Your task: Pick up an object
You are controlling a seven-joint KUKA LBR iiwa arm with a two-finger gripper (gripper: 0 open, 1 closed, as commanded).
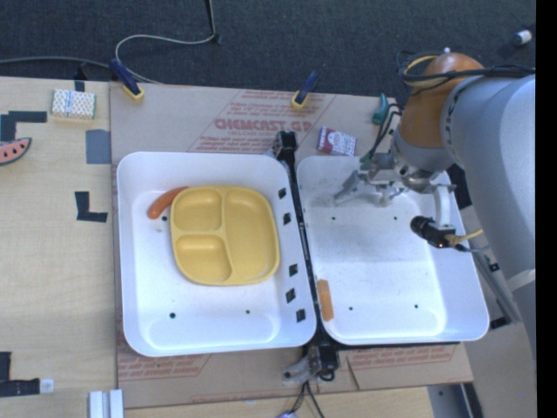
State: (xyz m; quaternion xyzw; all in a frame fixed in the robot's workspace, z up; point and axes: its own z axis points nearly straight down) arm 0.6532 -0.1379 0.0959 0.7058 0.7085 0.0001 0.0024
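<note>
- Camera view: the gripper (376, 187) hangs over the far part of the right bin (452, 320), low down, with the grey arm (496, 138) and its orange band (426, 116) reaching in from the right.
- Two thin metal fingers (346, 190) seem to splay outward, one toward the divider between the bins and one back toward the arm; I read them as apart with nothing between them, though the wrist hardware crowds the view and the tips are hard to make out.
- The nearest candidate object is a small orange carrot-like piece (325, 300) lying at the right bin's left wall, well toward the near edge from the fingers and a little to the divider side.
- In the left bin (139, 259), across the divider from the fingers, lies a yellow compartment tray (224, 234), and an orange sausage-shaped piece (162, 203) touches that tray's far-left corner.
- Step in hand, as I judge it: the approach. Nothing is grasped and the bin floor directly under the fingers looks bare.
- The next move calls for carrying the open fingers over a chosen object, most simply the orange piece in the right bin, then turning the wrist so they straddle its narrow width. It lies tight to the wall, so one finger must find room there before closing and lifting.
</note>
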